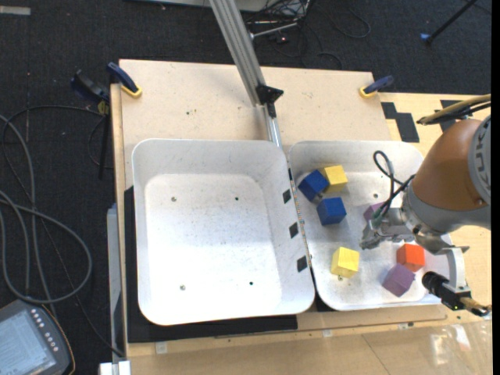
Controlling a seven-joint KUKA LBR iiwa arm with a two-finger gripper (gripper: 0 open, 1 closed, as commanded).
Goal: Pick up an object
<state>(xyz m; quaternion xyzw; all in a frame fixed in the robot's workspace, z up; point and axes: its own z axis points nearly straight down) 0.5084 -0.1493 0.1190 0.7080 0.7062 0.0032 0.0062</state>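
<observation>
My gripper hangs low in the right bin, and from this slant I cannot tell how it is set, because my own wrist and the orange band cover most of it. The things to pick all lie in this bin: two blue cubes touching each other near the divider, a yellow cube against the upper blue one, a second yellow cube lower down by itself, and an orange cube with a purple cube just beside my wrist. I judge them light, stiff blocks, perhaps foam or wood, with flat faces that should not slip; taking two opposite sides squarely would serve. The lone yellow one looks easiest. A purplish scrap shows by my gripper, partly hidden; what it is I cannot say.
</observation>
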